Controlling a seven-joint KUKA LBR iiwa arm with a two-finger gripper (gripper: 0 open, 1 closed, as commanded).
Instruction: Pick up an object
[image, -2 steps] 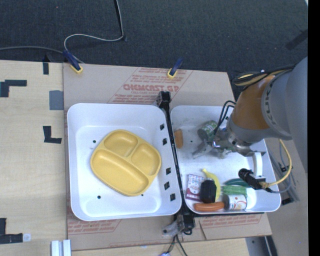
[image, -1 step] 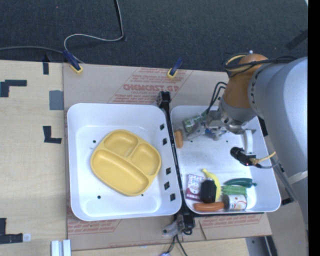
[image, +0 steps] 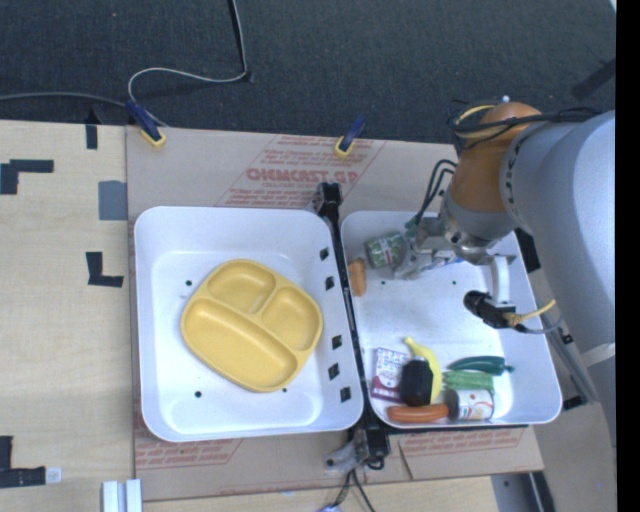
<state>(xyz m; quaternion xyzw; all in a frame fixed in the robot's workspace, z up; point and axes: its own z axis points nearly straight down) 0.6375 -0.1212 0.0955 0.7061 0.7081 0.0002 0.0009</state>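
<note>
Camera view shows the claw (image: 415, 250) low in the right bin (image: 440, 310), touching a small clear bottle (image: 383, 250) on its left, likely to grab it. It cannot be told if it grips. More toys (image: 435, 385) lie far below it.

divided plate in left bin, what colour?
Yellow: the divided plate is plain yellow, clear in the camera view.

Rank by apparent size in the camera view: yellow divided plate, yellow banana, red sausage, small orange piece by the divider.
1. yellow divided plate
2. red sausage and yellow banana: look alike in size, partly hidden, so unranked
3. small orange piece
</note>
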